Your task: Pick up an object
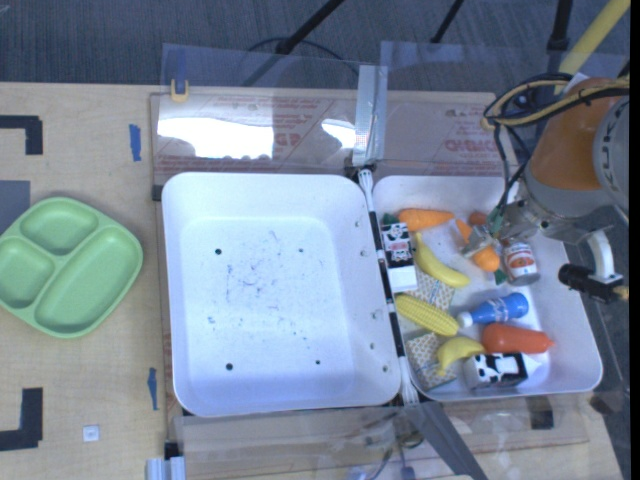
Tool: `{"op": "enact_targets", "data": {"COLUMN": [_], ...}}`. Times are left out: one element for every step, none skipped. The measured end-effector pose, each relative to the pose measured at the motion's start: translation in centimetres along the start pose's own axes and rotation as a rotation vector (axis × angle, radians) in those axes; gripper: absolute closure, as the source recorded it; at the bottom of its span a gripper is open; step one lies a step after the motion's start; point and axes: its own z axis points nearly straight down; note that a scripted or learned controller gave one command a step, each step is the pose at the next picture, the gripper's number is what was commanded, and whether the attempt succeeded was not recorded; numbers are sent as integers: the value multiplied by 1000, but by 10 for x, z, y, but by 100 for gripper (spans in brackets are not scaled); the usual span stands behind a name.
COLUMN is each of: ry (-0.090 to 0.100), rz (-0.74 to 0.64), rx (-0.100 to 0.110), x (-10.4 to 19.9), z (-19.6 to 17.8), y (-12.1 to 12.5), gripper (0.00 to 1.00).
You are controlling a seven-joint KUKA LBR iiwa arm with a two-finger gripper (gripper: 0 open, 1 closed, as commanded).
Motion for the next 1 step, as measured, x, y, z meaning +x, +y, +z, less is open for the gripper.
{"op": "enact_targets", "data": {"ry": [4], "rz": [35], "rx": [7], "x": [58], "z": [-111], "y": [4], "gripper": [100]}}
